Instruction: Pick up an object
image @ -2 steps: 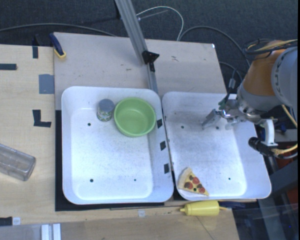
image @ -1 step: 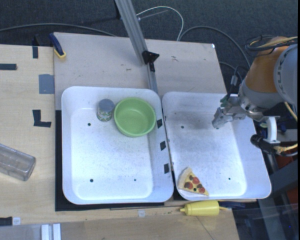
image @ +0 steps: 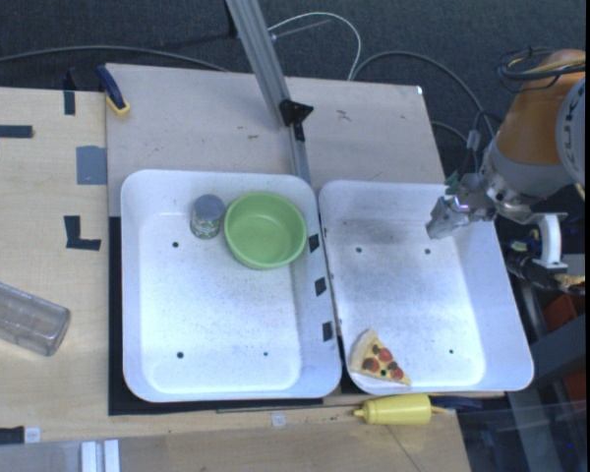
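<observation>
Tool point(image: 442, 222) hovers over right bin point(image: 492, 293), its grip state unclear, pizza slice point(image: 379, 358) apart

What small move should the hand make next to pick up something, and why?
Probably the hand should travel toward the pizza slice, then descend. The hand sits above the right bin's upper right part with nothing under it, while the slice lies flat at that bin's lower left corner, the nearest object.

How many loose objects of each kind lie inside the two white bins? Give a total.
Green bowl: 1
Small can: 1
Toy pizza slice: 1
Total: 3
</observation>
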### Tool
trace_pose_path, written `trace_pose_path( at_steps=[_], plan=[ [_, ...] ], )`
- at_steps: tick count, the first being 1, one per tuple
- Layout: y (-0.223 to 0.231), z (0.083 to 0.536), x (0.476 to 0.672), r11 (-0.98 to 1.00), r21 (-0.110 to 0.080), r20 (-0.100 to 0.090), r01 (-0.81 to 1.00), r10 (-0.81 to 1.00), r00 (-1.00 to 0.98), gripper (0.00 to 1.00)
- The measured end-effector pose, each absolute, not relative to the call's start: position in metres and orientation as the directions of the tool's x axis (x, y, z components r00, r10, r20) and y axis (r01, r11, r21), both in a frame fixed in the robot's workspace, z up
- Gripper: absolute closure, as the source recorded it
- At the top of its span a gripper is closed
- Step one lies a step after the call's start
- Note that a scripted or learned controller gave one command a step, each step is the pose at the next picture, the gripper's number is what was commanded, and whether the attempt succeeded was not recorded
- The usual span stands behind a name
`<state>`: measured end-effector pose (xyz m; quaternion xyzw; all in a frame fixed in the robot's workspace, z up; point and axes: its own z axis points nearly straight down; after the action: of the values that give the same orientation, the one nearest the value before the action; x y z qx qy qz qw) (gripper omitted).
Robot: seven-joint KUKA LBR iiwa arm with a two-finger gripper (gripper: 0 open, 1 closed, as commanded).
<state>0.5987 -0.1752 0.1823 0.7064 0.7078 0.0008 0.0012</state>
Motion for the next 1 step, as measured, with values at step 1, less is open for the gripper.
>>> trace_pose_path(
  at_steps=[1],
  plan=[
    [-0.1748,0.2133,0.5995,0.002,0.002,-0.001,1.0,1.0,-0.002,1.0]
  ],
)
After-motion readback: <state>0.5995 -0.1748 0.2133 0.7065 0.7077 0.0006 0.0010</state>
